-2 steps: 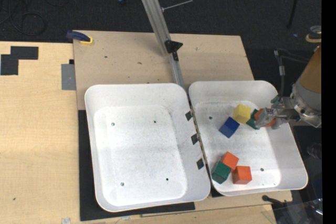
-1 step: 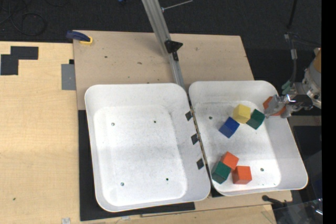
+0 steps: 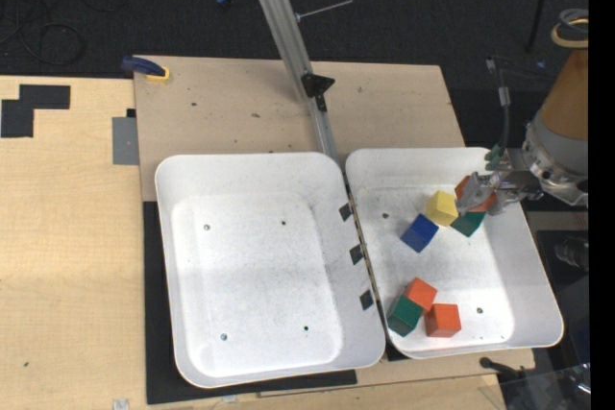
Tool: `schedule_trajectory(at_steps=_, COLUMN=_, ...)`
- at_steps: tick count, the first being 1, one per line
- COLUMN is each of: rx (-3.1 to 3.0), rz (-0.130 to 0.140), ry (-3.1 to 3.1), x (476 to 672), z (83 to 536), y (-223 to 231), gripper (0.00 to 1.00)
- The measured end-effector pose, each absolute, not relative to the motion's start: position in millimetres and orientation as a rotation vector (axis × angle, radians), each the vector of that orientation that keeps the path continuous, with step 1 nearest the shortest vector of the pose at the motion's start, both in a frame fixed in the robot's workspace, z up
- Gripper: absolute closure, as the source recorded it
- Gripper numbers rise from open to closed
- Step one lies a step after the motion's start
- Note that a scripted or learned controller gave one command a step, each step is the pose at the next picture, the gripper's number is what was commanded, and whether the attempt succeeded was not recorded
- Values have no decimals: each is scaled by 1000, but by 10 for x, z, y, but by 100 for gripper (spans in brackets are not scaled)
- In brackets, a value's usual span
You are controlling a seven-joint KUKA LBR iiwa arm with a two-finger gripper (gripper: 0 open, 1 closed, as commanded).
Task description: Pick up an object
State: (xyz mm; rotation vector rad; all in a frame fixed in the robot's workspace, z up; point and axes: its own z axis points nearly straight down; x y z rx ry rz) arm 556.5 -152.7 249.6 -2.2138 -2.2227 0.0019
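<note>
Six blocks lay in our right bin (image 3: 519, 326); our hand (image 3: 478, 196) hovered by the yellow block (image 3: 442, 206), grip unclear.

No legible text, label, brand, number or sign anywhere.

Slanted overhead view of both bins (image 3: 259, 170)

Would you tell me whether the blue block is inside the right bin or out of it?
Inside. The blue block lies on the floor of the right bin, within its rim, beside the yellow block.
</note>
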Motion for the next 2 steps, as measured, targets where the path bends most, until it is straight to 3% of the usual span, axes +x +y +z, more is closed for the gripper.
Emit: schedule_trajectory(at_steps=2, rx=-2214, rz=1, ry=-2223, x=5899, z=2300, y=-589, gripper=100)
